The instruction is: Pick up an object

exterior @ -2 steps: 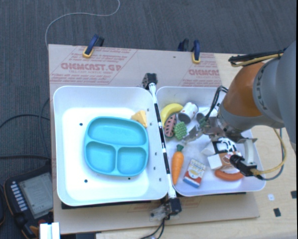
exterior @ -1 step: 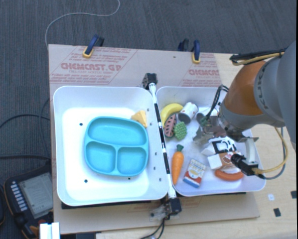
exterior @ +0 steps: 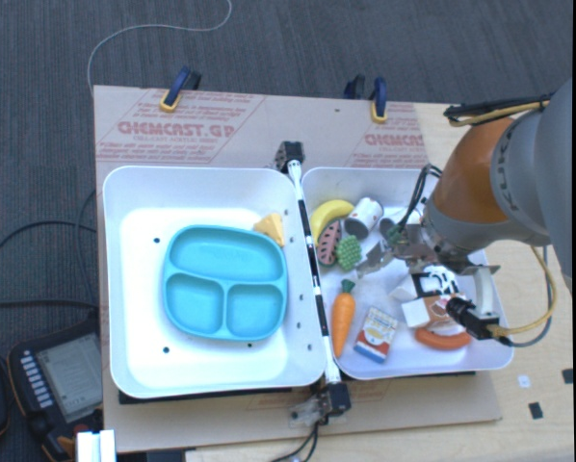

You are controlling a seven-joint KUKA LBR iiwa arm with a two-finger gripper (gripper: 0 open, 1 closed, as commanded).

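You see the arm (exterior: 500,176) over the right bin (exterior: 490,359) | blue plate (exterior: 225,282) in left bin (exterior: 134,373) | tool (exterior: 389,248) low by banana (exterior: 328,213), carrot (exterior: 341,320) close; you cannot tell its grip

blue tray (exterior: 225,282), orange carrot (exterior: 342,321), yellow banana (exterior: 328,214), white bins (exterior: 134,373).

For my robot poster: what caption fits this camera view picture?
Robot arm reaching into the right bin of toy food, near a carrot and banana; blue tray in the left bin.
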